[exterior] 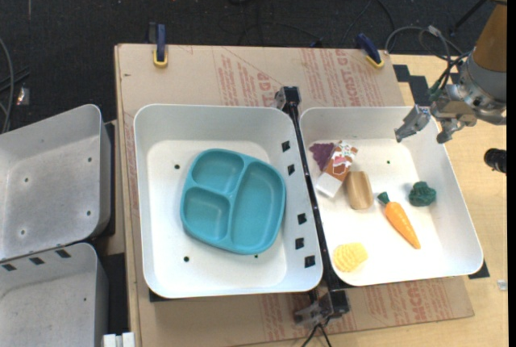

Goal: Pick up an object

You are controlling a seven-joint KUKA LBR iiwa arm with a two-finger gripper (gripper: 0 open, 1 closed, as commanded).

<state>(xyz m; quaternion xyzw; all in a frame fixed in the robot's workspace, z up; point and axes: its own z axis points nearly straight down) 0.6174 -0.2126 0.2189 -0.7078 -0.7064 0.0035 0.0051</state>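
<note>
My gripper (427,127) hangs over the right bin's far right corner, fingers spread open with nothing between them. Below and left of it, in the right bin (379,121), lie an orange carrot (401,223), a dark green broccoli piece (422,194), a tan bread roll (359,190), a yellow corn piece (350,257), a purple item (322,152) and a small red and white carton (339,165). The broccoli is the nearest thing to the gripper.
The left bin (153,135) holds a teal divided plate (233,201). A black divider (305,176) separates the bins. Yellow and blue clamps (160,47) (370,52) hold the board's far edge. White lids (48,176) lie at the left.
</note>
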